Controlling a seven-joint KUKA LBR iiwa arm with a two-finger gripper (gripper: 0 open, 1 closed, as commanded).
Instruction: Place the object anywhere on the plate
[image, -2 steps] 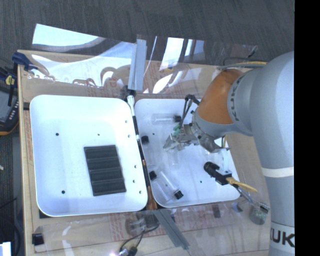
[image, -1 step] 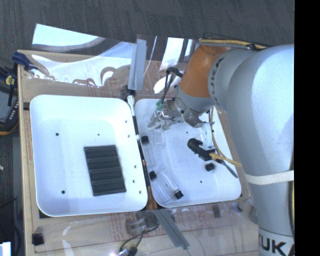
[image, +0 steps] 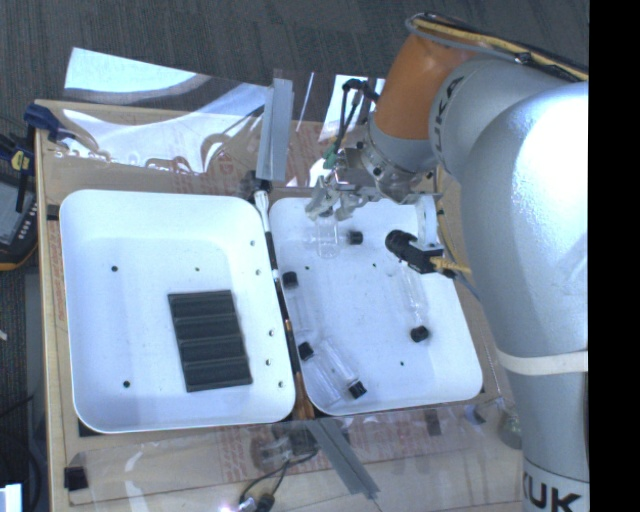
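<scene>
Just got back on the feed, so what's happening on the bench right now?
The grey arm reaches in from the right, its pincer low over the far edge of the right bin. That bin holds several clear tubes with black caps; one lies near the front, another along the right side. The dark ribbed plate sits in the left bin with nothing on it yet.
</scene>
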